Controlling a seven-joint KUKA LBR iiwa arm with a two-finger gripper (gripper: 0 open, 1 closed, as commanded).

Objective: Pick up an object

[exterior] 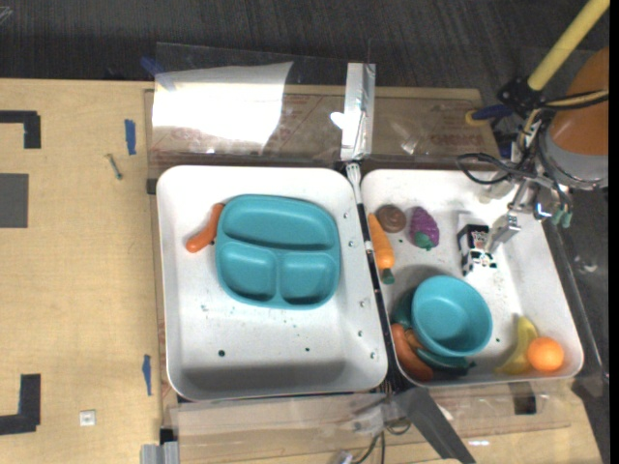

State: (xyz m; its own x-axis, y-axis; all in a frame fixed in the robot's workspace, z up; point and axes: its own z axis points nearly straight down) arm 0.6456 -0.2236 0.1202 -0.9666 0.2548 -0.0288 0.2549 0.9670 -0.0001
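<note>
My gripper (498, 235) hangs over the upper right part of the right bin (542, 259), above bare floor. Nothing shows in it. To its left lie a purple toy vegetable (424, 226) and a brown round piece (392, 218). An orange carrot (384, 245) rests along the bin's left wall. A teal bowl (451, 317) stands in the lower middle, with an orange-red item (408, 349) partly hidden under its left side. An orange ball (546, 354) and a yellow banana (520, 344) sit in the lower right corner.
The left bin (184, 327) holds a teal divided plate (279, 249) with an orange toy (202, 234) against its left edge. A clear plastic sheet (222, 114) lies behind the bins. Cables hang by the arm at the upper right.
</note>
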